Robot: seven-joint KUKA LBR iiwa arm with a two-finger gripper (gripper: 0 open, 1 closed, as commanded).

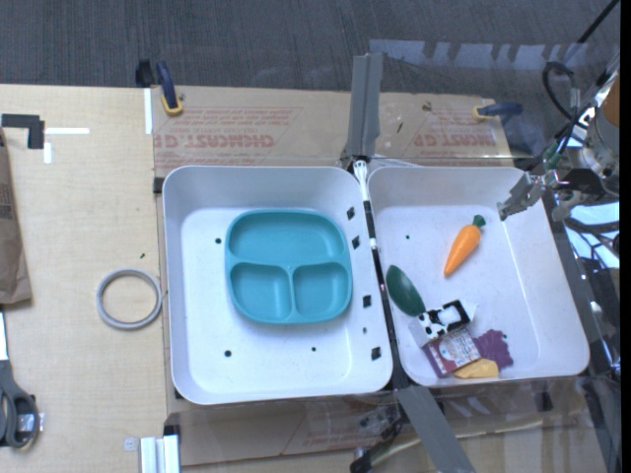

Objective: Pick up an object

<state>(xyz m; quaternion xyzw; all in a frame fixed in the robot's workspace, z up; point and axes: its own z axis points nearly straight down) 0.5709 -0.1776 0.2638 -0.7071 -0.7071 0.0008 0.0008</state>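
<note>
From above, the table (79, 225) carries two shallow white bins side by side. The left bin (192, 363) holds a teal plate (290, 266) with three compartments, lying flat near the middle of the bin.

The right bin (552, 294) holds several small things. A toy carrot (463, 246), orange with a green top, lies tilted in the upper middle of the bin, its green end pointing up and to the right. Lower and to the left, near the wall between the two bins, lies a dark green leaf-shaped piece (404, 288). Just below it sits a small black-and-white object (443, 317), and touching that is a reddish-purple packet (465, 351) with a yellow piece (480, 369) at its lower edge, near the front wall of the bin.

The hand (521, 199) reaches in from the right and sits over the upper right corner of the right bin, apart from the carrot and well apart from the cluster at the front. Nothing can be seen in its grip, and how far it is open cannot be told at this size.

On the bare table to the left of the bins lies a grey ring (129, 298).
</note>
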